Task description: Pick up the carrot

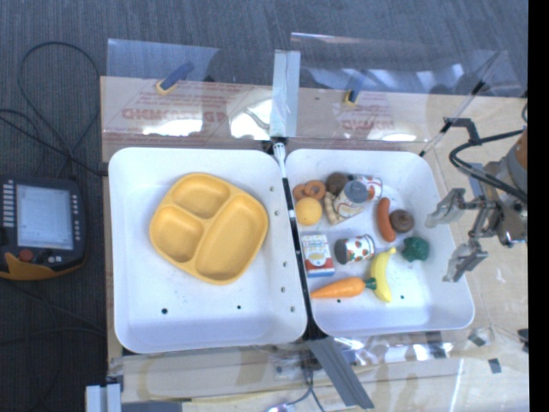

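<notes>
Lying near the right bin's [446, 312] front edge, beside a banana [383, 275], the carrot [338, 289] rests untouched while the gripper [455, 234] hovers at the bin's right rim, fingers spread apart.

Two shallow white bins, the left bin [137, 316] and the right bin [446, 303], were set touching on a wooden bench [502, 350]. Clear plastic sheeting [163, 58] was taped along the bench's far edge.

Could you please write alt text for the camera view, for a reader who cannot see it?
An orange carrot lies near the front of the right bin among other toy foods, beside a banana. The gripper, open, sits at that bin's right rim. The left bin holds a yellow divided plate.
</notes>
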`<state>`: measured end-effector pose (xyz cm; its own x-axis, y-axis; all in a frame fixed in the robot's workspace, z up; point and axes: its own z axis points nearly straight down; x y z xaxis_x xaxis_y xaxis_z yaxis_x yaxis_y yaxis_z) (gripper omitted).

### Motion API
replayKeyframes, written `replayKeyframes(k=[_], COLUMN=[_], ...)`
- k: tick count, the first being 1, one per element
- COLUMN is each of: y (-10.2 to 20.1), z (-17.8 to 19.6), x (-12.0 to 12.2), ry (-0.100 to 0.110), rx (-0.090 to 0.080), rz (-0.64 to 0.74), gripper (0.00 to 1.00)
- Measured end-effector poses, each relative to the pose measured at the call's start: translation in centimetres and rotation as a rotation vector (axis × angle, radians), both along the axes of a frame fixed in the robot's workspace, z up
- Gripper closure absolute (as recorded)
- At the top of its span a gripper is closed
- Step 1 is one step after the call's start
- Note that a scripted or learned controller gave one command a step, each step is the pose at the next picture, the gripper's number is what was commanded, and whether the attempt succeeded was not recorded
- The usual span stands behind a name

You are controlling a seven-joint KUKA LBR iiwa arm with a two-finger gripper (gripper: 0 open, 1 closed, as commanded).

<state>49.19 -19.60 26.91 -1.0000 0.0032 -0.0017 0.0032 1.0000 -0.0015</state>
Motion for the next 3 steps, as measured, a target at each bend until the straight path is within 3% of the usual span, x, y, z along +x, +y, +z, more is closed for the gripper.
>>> replayKeyframes(k=[1, 2, 3], y=[5.7, 10.0, 9.1], z=[-14.5, -17.8, -17.8], x=[-0.9, 1.0, 0.7], ry=[0.010, -0.006, -0.013], rx=[0.004, 0.002, 0.010], rz=[-0.147, -0.567, -0.880], gripper=[0.00, 0.00, 0.00])
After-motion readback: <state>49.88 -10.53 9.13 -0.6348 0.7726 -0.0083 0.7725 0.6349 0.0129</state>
